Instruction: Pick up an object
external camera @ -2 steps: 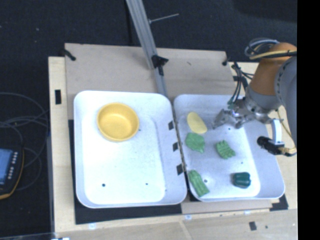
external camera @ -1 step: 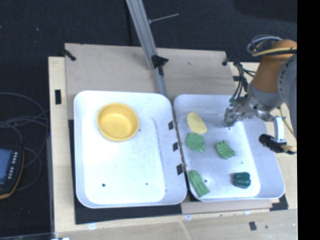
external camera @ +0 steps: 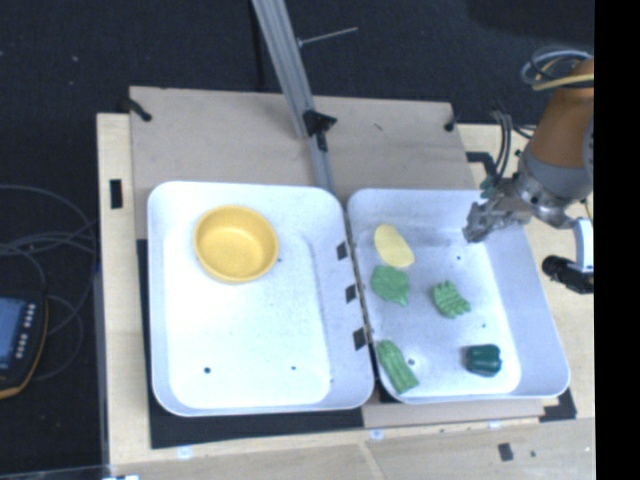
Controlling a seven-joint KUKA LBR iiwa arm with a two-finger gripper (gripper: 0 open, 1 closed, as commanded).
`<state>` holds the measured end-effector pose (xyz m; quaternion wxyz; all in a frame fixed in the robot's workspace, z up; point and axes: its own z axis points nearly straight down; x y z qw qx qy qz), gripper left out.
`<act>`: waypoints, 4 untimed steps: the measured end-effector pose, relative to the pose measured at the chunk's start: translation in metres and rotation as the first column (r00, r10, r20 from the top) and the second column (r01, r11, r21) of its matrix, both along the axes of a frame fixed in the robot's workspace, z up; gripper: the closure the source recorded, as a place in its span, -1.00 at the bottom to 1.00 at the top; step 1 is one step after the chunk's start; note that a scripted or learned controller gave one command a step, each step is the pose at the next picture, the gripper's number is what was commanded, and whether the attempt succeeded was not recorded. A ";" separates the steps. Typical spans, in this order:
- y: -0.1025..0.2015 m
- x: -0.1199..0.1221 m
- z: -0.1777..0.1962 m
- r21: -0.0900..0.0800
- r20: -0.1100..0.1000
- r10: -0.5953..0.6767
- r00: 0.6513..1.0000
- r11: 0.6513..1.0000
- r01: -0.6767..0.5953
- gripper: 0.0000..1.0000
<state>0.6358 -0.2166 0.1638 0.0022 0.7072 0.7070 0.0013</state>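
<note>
Gripper [external camera: 478, 224] hangs over right bin [external camera: 520, 298], upper edge; jaws' state we cannot tell. Nothing held. Nearest target: yellow piece [external camera: 393, 247], lying apart from green piece [external camera: 391, 285]. We'd centre above it, then descend straight.

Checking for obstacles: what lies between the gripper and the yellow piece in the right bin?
Camera view: just bare white bin floor between the gripper and the yellow piece.
</note>
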 end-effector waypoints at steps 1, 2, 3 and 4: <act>-0.001 0.001 0.053 0.000 0.001 0.000 1.000 1.000 0.000 1.00; 0.053 0.008 0.048 0.001 -0.004 0.004 1.000 1.000 -0.004 1.00; 0.110 0.006 0.062 0.002 -0.003 0.004 1.000 1.000 -0.004 1.00; 0.168 0.013 0.058 0.003 -0.005 0.005 1.000 1.000 -0.005 1.00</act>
